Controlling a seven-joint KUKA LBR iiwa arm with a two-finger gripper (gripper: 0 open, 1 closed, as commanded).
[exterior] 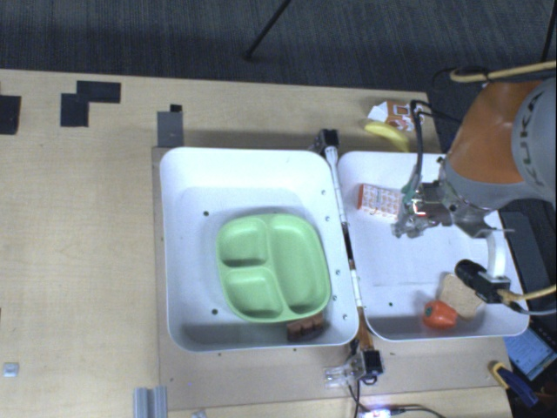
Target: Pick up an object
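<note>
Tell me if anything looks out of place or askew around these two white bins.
A yellow banana-shaped object and a small white-and-orange item lie on the wooden bench just beyond the right white bin, outside both bins. In the left white bin, a small brown object sits wedged against the green divided plate, near the front wall.

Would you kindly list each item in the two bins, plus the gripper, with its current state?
Green divided plate: lying flat in the left bin, compartments bare.
Brown item: tucked against the plate's near edge, too small to identify.
Red-patterned packet: lying flat in the right bin.
Orange-red item: resting at the right bin's near edge.
Gripper: over the right bin beside the packet, holding nothing visible.
</note>
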